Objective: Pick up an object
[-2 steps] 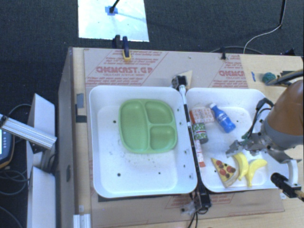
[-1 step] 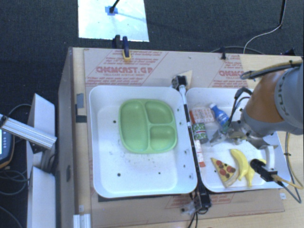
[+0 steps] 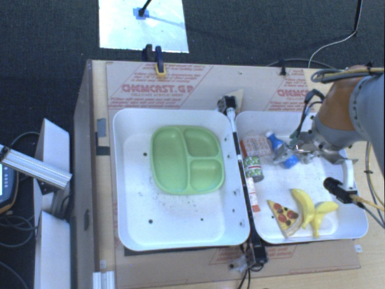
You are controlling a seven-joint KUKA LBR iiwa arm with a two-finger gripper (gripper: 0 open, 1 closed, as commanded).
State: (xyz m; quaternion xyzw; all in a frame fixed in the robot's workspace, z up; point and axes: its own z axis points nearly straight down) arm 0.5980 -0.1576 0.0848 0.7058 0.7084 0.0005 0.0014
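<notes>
**End effector low in the right bin**

The end effector (image 3: 299, 149) is seen at the upper middle of the right bin (image 3: 355, 224), just beside a blue bottle (image 3: 278, 147); its opening cannot be told. A banana (image 3: 311, 208) and a pizza slice (image 3: 284, 214) lie at lower right. A green divided plate (image 3: 187, 159) is seen in the left bin (image 3: 135, 221).

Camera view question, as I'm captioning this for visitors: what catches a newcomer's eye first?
The pale green divided plastic tray lies in the left shallow white bin. In the right white bin, yellow toy bananas lie beside a toy pizza slice, with the grey, orange-banded arm reaching in above them.
</notes>
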